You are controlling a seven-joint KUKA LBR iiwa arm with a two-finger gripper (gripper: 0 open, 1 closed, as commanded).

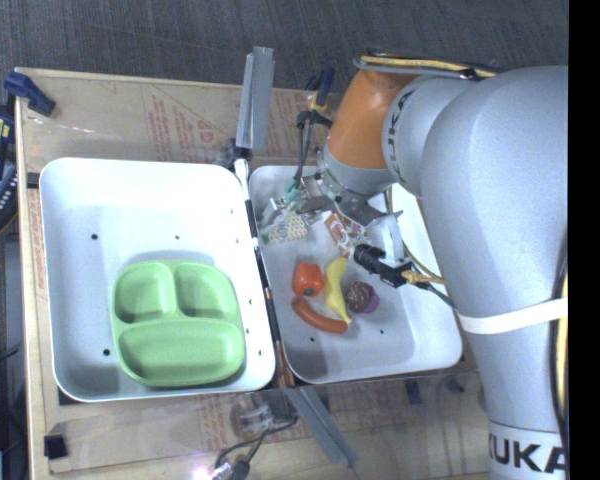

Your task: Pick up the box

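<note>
A small pale box with a speckled print (287, 229) lies in the upper left part of the right bin (420, 353), close to the wall between the two bins. My gripper (305, 204) hangs below the orange band of the arm, just above and to the right of the box, and its tip is lost among dark cables and clutter. A red-and-white packet (341, 231) lies right beside it, under the wrist. The arm's big grey body covers the bin's right side.
Toy food sits mid-bin: a red pepper (307, 278), a yellow banana (337, 286), a purple piece (361, 296) and a red sausage (320, 318). The left bin (80, 208) holds a green divided plate (177, 322). A metal bar (254, 98) stands behind the bins.
</note>
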